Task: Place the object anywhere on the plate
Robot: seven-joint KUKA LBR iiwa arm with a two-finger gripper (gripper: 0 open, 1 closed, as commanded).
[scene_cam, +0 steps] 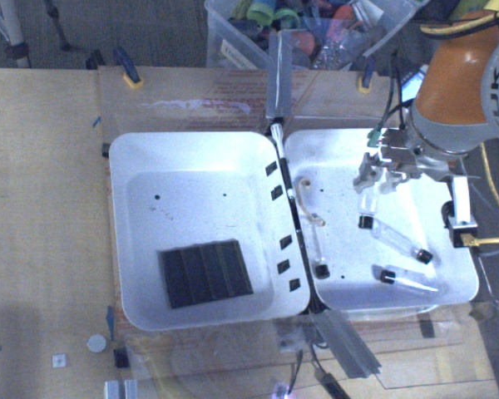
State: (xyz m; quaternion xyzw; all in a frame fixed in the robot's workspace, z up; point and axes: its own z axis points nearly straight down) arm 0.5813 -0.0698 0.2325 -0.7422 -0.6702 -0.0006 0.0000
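A dark ridged rectangular plate (206, 273) lies flat in the front part of the left bin (133, 156). Several clear tubes with black caps lie in the right bin (449, 289): one (366, 208) upright in the picture, one slanted (403, 243), one near the front (409, 281), and one along the divider (316, 248). My gripper (377, 173) hangs over the back of the right bin, just above the top end of the first tube. Whether it touches that tube cannot be made out. The plate is far to its left.
A divider with black clips (283, 216) runs between the two bins. A clear crate of colourful toys (316, 11) stands behind the bench. Blue clamps (131, 77) sit at the back edge. The arm's orange band (457, 81) looms over the right bin's back corner.
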